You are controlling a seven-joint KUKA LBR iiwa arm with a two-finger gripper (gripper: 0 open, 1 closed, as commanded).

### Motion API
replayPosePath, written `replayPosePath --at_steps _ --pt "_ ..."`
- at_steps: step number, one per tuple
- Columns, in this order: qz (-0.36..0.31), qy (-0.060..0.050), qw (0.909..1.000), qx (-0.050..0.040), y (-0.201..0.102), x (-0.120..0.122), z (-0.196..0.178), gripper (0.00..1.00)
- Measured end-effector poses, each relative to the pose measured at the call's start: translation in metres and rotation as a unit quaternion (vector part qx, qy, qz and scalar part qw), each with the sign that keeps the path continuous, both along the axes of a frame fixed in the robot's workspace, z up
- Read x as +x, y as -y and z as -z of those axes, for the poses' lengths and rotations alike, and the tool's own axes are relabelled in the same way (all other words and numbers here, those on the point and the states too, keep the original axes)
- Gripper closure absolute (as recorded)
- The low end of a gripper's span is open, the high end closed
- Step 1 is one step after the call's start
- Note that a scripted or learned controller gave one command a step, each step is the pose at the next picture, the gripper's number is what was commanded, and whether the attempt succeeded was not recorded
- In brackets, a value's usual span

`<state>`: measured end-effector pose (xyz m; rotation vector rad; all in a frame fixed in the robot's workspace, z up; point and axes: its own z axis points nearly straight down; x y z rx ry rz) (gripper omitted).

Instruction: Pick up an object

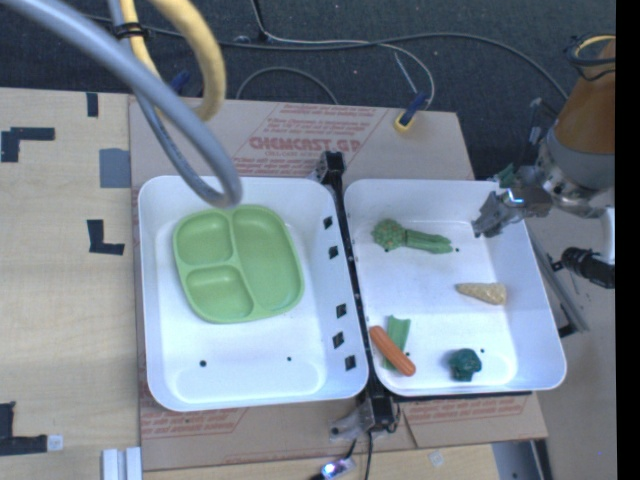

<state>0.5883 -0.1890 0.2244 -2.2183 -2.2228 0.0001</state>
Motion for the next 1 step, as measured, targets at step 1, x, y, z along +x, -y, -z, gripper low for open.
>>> replayPosePath --at_steps 1 --pt "-0.001 -0.001 1.0 -0.0003 -0.0454 -0.0016 0.004 1.0"
